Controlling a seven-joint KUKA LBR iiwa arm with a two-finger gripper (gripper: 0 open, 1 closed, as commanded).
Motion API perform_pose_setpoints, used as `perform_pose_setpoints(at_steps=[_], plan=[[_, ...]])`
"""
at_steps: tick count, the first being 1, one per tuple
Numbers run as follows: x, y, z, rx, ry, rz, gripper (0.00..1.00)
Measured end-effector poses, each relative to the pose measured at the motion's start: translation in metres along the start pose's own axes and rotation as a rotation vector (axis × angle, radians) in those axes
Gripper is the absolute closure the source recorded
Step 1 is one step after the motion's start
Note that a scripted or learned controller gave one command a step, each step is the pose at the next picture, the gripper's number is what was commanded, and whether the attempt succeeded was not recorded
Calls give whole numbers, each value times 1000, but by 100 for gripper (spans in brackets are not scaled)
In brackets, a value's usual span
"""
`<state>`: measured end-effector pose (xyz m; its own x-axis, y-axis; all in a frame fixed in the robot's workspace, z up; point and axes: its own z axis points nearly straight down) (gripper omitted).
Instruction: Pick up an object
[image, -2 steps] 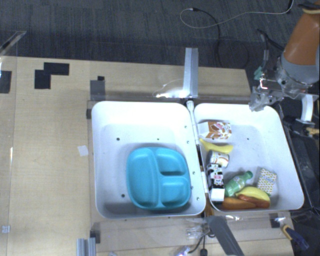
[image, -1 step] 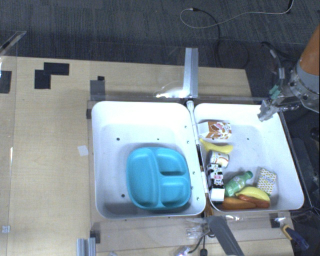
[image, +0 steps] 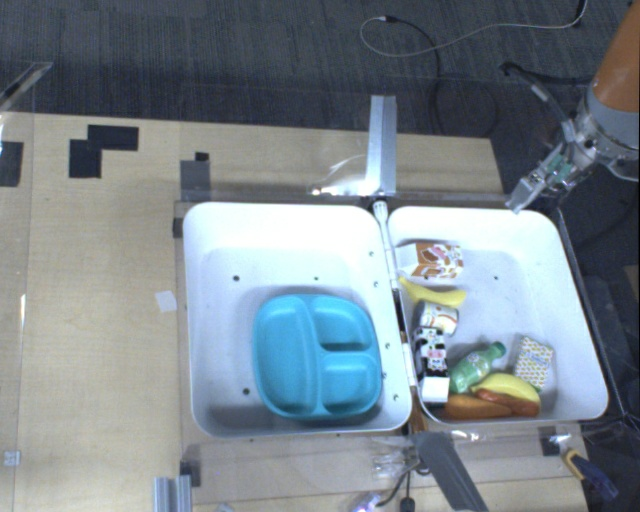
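My gripper (image: 524, 192) hangs above the far right corner of the right bin (image: 520, 255), apart from everything in it. Along that bin's left wall lie a brown-and-white snack packet (image: 436, 260), a yellow piece (image: 433, 293), a small printed can (image: 437, 320) and a black-and-white carton (image: 433, 353). At the near edge lie a green bottle (image: 475, 366), a yellow banana (image: 508, 386), an orange-red sausage-shaped toy (image: 482, 406) and a patterned packet (image: 533, 360). A blue divided plate (image: 318, 353) rests in the left bin (image: 230, 270).
A metal post (image: 382, 145) stands upright behind the seam between the two bins. Cables trail across the dark floor at the back. The arm's orange band (image: 618, 70) sits at the top right. The right bin's far right floor is bare.
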<state>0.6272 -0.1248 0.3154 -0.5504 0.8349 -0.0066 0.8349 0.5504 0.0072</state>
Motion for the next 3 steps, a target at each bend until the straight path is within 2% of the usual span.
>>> perform_pose_setpoints(at_steps=[1,2,3], plan=[[-4,-13,-20,0,-1,-22,100],[8,38,-42,-1,0,108,100],[-31,28,-7,0,0,-244,100]])
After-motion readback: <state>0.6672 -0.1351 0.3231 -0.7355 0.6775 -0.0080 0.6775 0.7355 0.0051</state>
